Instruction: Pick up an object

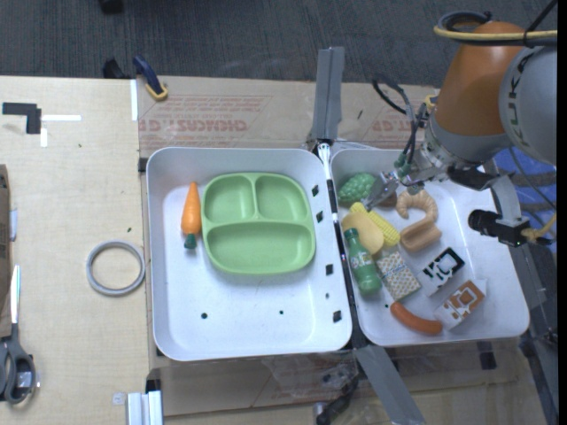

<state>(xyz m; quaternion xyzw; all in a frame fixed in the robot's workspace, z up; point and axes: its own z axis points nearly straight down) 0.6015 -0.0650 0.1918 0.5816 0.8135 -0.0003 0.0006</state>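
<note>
A red sausage (415, 318) is seen at the near edge of the right bin (500, 326), with a patterned box (463, 300) beside it. Farther in, a green bottle (361, 258), a yellow corn cob (375, 225) and a bread roll (420, 234) are clustered together. In the left bin (177, 326), a green divided plate (259, 222) is flanked by a carrot (190, 212). At the far side, the gripper (396, 182) is lowered beside a green leafy item (358, 187); whether anything is clamped cannot be told.
</note>
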